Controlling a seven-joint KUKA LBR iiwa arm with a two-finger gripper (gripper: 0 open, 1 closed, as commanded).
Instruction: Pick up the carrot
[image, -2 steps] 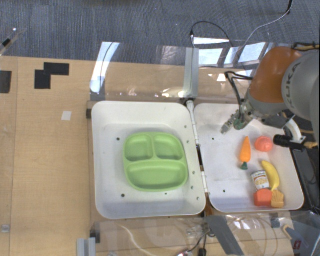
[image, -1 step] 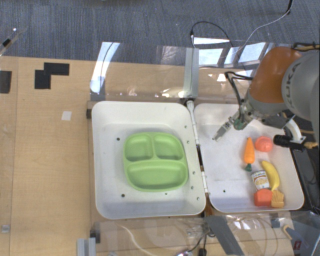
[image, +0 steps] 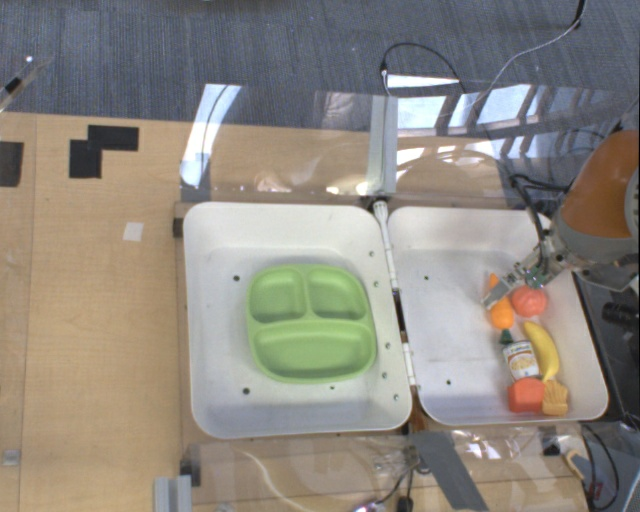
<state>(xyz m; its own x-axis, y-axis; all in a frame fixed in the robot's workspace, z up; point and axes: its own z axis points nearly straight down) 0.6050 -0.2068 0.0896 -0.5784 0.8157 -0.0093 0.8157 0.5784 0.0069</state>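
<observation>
The carrot (image: 500, 313) is a small orange piece lying in the right bin (image: 450, 340), toward its right side. Just right of it sits a round red-orange fruit (image: 531, 301). My gripper (image: 531, 272) hangs at the end of the grey arm with its orange band (image: 605, 185), coming in from the right. It is directly over the far edge of the red-orange fruit, a little up and right of the carrot. Nothing is visibly held.
A yellow banana (image: 543, 347), a small bottle (image: 519, 358), a red-orange item (image: 522, 396) and a yellowish piece (image: 555, 399) crowd the right bin's near right corner. The left bin (image: 215, 300) holds a green divided plate (image: 310, 322).
</observation>
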